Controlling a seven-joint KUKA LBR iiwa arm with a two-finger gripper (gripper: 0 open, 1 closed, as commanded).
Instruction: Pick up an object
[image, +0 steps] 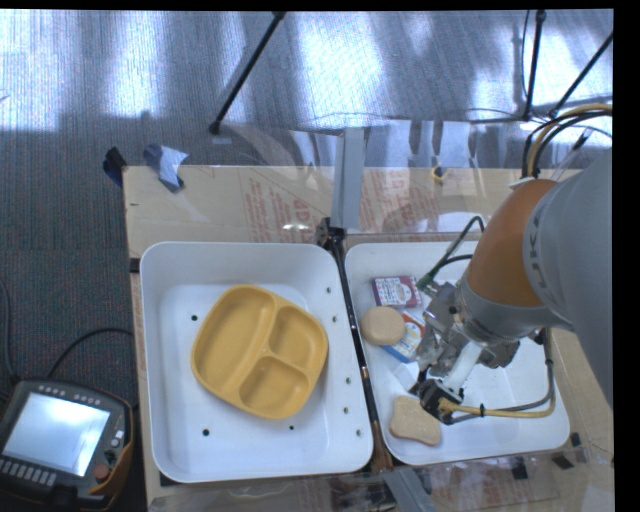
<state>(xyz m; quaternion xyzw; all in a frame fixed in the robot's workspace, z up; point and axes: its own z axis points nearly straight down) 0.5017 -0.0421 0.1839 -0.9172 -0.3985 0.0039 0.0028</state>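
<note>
The gripper is being held low over the right bin, carried by the grey arm with its smooth orange band. Whether it is released or clenched cannot be told, since its tip is being hidden among the wrist's own parts. Just beside it, on its left in the view, a round, matte tan disc is being propped partly on a glossy blue-and-white packet. Beyond these, a flat maroon packet is being borne on the bin's floor near the far wall. Nearer the front wall, close to the gripper, a tan slice shaped like toast, rounded at one end and rough on top, is being borne flat on the floor. In the left bin, of the same shallow white plastic with rounded corners, a yellow plate moulded into three compartments is being borne, turned askew to the walls.
</note>
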